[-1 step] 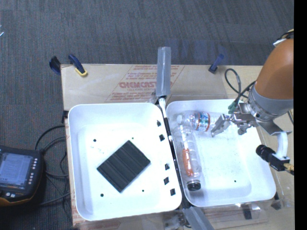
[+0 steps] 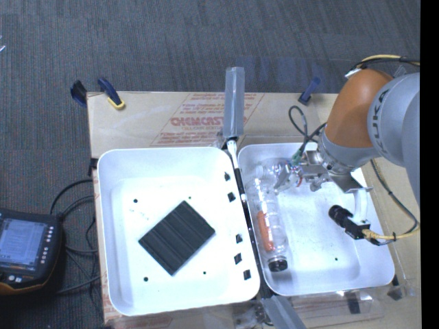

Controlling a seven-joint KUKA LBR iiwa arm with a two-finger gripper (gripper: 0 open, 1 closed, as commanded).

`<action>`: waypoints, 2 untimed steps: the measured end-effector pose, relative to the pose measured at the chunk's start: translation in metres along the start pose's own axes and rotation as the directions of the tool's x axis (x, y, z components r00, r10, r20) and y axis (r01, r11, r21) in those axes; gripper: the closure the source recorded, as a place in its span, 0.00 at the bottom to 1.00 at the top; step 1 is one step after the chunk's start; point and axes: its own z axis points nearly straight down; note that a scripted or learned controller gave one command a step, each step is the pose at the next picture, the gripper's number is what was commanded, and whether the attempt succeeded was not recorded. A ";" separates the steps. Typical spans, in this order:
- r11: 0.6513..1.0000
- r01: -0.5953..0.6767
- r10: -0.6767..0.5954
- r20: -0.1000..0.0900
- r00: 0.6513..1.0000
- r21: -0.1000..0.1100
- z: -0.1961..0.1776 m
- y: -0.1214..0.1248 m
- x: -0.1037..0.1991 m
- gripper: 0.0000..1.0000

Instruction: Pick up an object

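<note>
A clear plastic bottle [image 2: 269,218] with an orange strip inside and a black cap lies lengthwise along the left wall of the right bin [image 2: 329,269]. In the left bin [image 2: 123,177] a black ribbed rectangular pad [image 2: 177,236] lies flat. My gripper [image 2: 289,175] is low in the upper part of the right bin, right beside the bottle's far end. Whether it touches the bottle cannot be made out. The grey arm with its orange band [image 2: 360,112] comes in from the right.
A black connector with a yellow cable [image 2: 346,222] hangs from the arm over the right bin's middle. A grey upright post [image 2: 234,101] stands at the back between the bins. Blue clamps [image 2: 110,92] grip the board's back edge. A teach pendant [image 2: 24,245] lies on the floor to the left.
</note>
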 end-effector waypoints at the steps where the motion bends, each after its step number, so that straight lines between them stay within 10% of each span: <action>1: 0.931 0.364 -0.363 -0.016 0.932 0.022 0.028 0.032 -0.028 0.00; 2: 0.931 0.364 -0.363 -0.016 0.931 0.022 0.028 0.032 -0.028 0.00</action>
